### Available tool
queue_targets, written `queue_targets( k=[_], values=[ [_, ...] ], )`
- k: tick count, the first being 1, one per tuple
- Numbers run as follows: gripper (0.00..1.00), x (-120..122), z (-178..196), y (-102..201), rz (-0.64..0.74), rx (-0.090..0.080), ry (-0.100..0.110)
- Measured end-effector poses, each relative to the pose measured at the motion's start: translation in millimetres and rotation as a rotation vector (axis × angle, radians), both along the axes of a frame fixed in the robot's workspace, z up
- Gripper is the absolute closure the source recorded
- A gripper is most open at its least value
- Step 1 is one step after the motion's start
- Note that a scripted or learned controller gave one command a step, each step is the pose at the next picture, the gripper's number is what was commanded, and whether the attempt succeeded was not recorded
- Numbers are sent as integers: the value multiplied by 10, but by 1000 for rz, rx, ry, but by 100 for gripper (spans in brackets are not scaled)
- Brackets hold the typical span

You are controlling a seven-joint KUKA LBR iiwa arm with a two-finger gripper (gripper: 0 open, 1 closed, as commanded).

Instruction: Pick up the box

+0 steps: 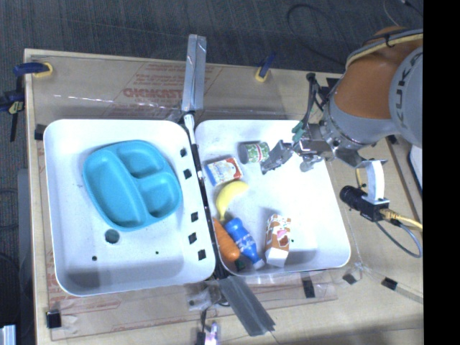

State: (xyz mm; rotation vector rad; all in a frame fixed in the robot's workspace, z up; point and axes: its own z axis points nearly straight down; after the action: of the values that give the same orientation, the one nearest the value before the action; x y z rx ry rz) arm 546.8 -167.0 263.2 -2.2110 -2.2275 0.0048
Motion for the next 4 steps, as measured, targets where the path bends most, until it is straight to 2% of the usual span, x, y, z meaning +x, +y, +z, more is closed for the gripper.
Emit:
queue_targets(
  k=[1,2,3,4],
  values=[
    [0,516,-1213,238,135,0,0],
    [0,935,-1628,410,182,0,-4],
    [0,729,-1718,318,90,1,0],
    [100,733,-1616,325,93,1,1]
  ],
)
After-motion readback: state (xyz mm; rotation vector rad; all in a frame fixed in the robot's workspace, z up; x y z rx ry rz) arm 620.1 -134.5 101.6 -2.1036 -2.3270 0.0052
